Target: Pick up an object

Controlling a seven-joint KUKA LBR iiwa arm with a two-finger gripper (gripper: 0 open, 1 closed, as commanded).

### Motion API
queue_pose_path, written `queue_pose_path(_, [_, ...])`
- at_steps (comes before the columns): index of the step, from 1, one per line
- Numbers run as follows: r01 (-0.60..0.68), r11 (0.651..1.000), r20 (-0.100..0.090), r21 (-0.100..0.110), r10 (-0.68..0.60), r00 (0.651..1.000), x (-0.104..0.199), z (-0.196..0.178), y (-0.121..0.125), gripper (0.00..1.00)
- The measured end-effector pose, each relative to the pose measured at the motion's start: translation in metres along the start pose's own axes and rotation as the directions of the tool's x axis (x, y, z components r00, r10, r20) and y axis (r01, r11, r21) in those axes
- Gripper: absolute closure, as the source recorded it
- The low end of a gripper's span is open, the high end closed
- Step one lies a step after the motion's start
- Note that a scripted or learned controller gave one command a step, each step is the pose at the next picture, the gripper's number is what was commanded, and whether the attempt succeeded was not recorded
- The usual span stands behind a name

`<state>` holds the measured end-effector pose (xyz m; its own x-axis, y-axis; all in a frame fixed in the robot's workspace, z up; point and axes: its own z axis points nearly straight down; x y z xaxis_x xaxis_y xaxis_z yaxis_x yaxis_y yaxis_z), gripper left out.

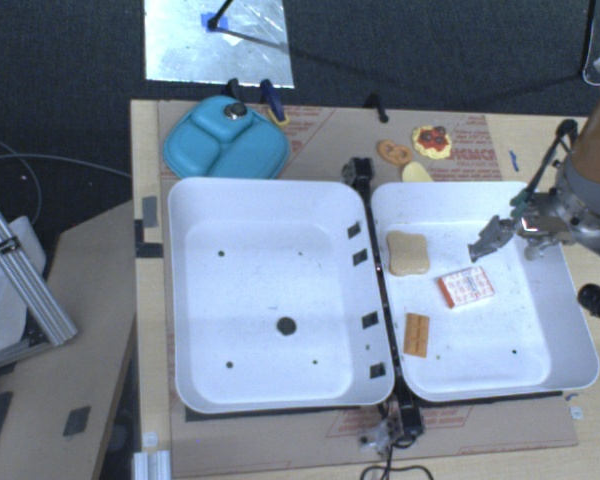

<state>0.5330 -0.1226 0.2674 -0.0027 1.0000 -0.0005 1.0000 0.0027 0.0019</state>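
The pincer [510,233] hovers spread wide and empty over the right bin [570,363], so this looks like the approach step, with nothing gripped yet. Three candidates lie in that bin: a tan square block [408,253], a red-and-white packet [466,287] (nearest the fingertips), and an orange bar [416,334] lower down. Next it probably needs to center over the packet, descend and close.

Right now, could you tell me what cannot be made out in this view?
- Gripper: too small and blurred to tell whether it is open or shut.
- Arm: cut off by the right edge.
- Red-and-white packet: print too small to read.
- Blue tray: contents unclear at this slant.
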Motion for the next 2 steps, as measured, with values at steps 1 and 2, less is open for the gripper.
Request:
queue_pose_path(1, [-0.001, 1.0, -0.004, 0.011, 0.001, 1.0, 0.016, 0.11, -0.037, 0.0])
queue_pose_path(2, [0.001, 1.0, 0.003, -0.006, -0.001, 1.0, 0.036, 0.184, -0.026, 0.0])
